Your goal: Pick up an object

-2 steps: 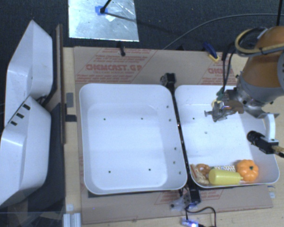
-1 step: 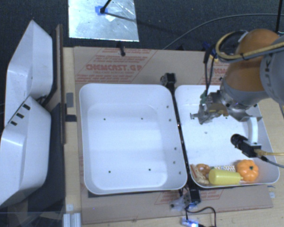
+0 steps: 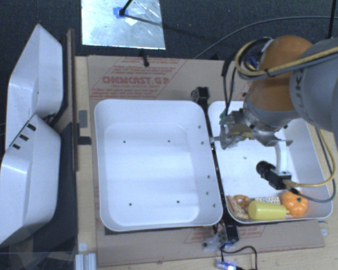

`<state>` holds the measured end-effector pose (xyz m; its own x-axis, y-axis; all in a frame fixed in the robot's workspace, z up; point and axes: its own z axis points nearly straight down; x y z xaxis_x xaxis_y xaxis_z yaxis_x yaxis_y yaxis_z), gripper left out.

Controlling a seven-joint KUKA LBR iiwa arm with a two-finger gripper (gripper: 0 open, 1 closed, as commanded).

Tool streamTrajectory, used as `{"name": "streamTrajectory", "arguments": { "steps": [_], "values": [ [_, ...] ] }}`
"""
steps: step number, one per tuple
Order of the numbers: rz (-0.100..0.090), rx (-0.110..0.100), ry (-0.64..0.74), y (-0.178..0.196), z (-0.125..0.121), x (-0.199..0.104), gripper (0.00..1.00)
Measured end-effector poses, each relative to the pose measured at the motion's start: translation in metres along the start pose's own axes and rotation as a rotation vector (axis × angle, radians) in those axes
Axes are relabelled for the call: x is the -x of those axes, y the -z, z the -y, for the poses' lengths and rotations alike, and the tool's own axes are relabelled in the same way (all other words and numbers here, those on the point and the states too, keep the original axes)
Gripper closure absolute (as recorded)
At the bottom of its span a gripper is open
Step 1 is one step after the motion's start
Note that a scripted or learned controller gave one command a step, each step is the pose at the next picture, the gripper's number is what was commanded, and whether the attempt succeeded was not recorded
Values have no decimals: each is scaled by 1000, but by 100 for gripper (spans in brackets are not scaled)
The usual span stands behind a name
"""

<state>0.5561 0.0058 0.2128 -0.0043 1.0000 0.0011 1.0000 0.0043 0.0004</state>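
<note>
the gripper (image 3: 230,133) hangs over the right bin (image 3: 245,170), close to its left wall; clenched or released, i can't tell. well apart from it, towards me, huddle a yellow bottle (image 3: 266,210), a small pumpkin (image 3: 296,203) and an orange lump (image 3: 238,202) too blurry to name.

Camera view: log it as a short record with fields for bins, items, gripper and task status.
bins: left bin and right bin, white, side by side
items: yellow item, orange item, tan item
item location: all in right bin, along its near wall
gripper: over right bin, close to its left wall, apart from the items
grasp: none visible
task status: nothing picked up yet
</note>
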Motion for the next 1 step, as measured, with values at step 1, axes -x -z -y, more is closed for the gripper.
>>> {"name": "streamTrajectory", "arguments": {
  "steps": [1],
  "values": [
    [-1,0,1,5,2,-62,100]
  ]
}}
